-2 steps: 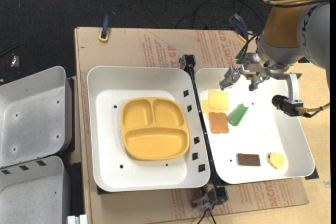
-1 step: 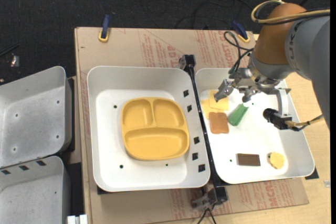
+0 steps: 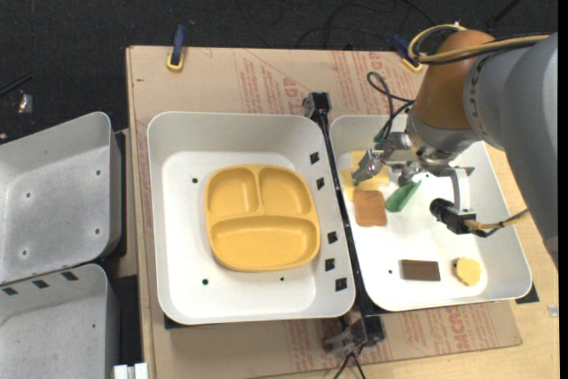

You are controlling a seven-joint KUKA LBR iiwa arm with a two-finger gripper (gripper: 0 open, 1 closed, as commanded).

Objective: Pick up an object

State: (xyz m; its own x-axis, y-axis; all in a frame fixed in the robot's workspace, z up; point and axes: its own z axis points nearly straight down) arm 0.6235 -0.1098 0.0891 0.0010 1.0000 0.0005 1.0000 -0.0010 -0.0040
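Green stick-like object [image 3: 402, 195] lies in the right bin [image 3: 506, 275], long axis diagonal, upper end tucked right under the gripper [image 3: 410, 175]; tan slab [image 3: 369, 209] just to its left. Grip state: cannot tell from here. Brown block [image 3: 419, 271] and yellow round piece [image 3: 467, 271] sit well apart, toward the near rim.

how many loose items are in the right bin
4 in view: tan slab and green piece by the claw, brown block and yellow round near front. The arm may hide more.
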